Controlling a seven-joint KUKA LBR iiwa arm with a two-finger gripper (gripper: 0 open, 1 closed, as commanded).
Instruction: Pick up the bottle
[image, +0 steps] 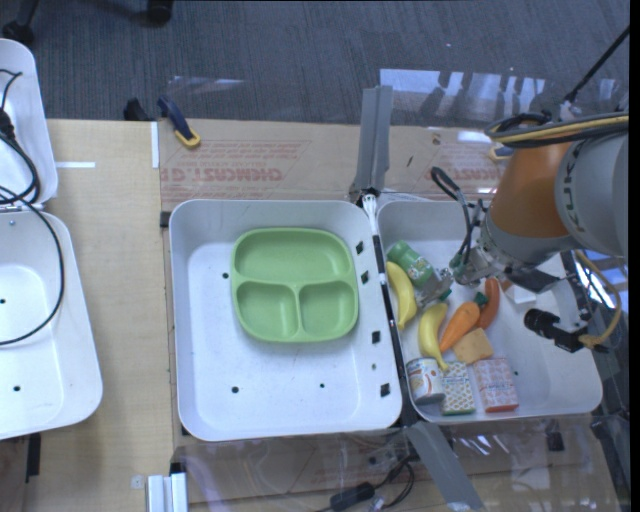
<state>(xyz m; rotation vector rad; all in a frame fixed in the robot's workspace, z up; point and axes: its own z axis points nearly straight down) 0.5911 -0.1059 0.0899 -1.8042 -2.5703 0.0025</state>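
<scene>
The arm (560, 190) is reaching in over the right bin (560, 395), where all the toy food is lying. Its gripper (440, 292) is hanging low, right at the green bottle (410, 262), and it is likely going for that bottle. The bottle is lying on its side near the back left corner of this bin, just beside two bananas (415, 310). It is too hard to tell if the gripper is open, closed or holding anything.

A carrot (460, 325), a small can (425, 381) and some little boxes (480, 387) are sitting close together in front. They are crowding the bottle, so a clean grab may be tricky.

The left bin (200, 390) is holding a green plate (295, 284) with three parts. Both bins are sitting on a wooden table (100, 170) with brown cardboard (260, 160) behind them. Grey carpet (300, 50) is covering the floor.
</scene>
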